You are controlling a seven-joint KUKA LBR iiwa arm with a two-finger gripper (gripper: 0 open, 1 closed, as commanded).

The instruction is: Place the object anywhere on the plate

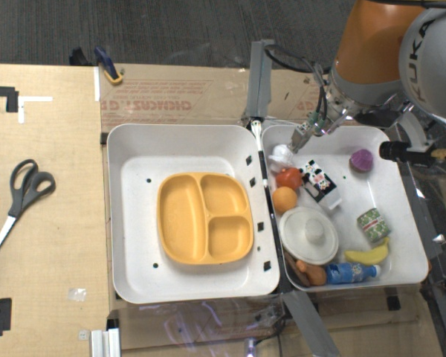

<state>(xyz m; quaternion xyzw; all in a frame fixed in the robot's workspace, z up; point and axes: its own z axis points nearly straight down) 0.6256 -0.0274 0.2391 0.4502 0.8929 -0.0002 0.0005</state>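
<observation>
A yellow plate [205,218] with three compartments lies in the left bin [126,222], with nothing on it. The right bin [401,199] holds the loose objects. My gripper [296,141] hangs over the right bin's far left corner, pointing down and to the left. Its tip is just above and to the right of a small white crumpled object [281,155]. A red tomato [288,178] and an orange fruit [284,199] lie just in front of that. I see nothing held in the gripper.
The right bin also holds a black-and-white box [317,181], a purple piece [362,160], a white lidded bowl [309,233], a green can [373,224], a banana [368,254] and a blue bottle [351,274]. Scissors [18,192] lie on the bench at left.
</observation>
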